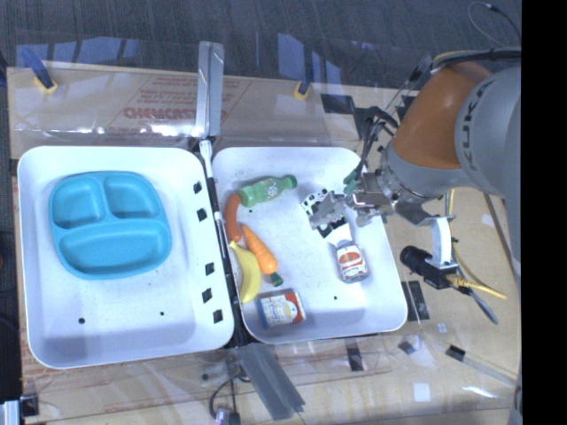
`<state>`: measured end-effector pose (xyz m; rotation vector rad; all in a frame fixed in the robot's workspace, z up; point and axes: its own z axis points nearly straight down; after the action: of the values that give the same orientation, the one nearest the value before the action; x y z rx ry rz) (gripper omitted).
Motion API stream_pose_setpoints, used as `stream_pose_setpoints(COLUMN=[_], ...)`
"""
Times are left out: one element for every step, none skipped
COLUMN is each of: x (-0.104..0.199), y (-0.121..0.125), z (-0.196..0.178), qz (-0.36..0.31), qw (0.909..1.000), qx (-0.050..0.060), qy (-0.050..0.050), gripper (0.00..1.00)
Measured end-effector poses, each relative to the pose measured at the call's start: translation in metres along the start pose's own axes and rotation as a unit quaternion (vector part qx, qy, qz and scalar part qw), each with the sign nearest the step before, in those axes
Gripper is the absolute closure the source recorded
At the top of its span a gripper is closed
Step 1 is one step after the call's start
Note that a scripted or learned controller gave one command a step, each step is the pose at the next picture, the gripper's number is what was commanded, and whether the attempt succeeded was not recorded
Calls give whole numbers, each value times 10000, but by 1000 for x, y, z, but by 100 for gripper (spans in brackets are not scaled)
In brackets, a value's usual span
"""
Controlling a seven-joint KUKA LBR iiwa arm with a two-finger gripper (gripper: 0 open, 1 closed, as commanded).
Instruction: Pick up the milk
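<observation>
Over the right-hand shallow white bin (pixel 376 304) on the tabletop, hand (pixel 332 212) sits low at a small black-and-white cow-patterned milk carton (pixel 316 204) near the bin's upper middle; grip state indeterminate, carton not visibly lifted, so pick judged unfinished.

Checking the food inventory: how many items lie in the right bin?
7: green bottle, hot dog, carrot, banana, red can, small jar, cow-patterned milk carton at the gripper. Others may hide.
</observation>
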<state>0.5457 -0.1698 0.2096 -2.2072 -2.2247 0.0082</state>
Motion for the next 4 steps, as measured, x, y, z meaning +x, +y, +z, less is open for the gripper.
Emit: stream_pose_setpoints(x=[55, 13, -25, -29], y=[25, 24, 65, 69], z=[-75, 57, 104, 88], qz=[-494, -894, -1497, -1510], qw=[9988, 9960, 9886, 9882], qx=[-16, 1, -133, -215], qy=[-9, -4, -58, -133], gripper=[0, 0, 0, 100])
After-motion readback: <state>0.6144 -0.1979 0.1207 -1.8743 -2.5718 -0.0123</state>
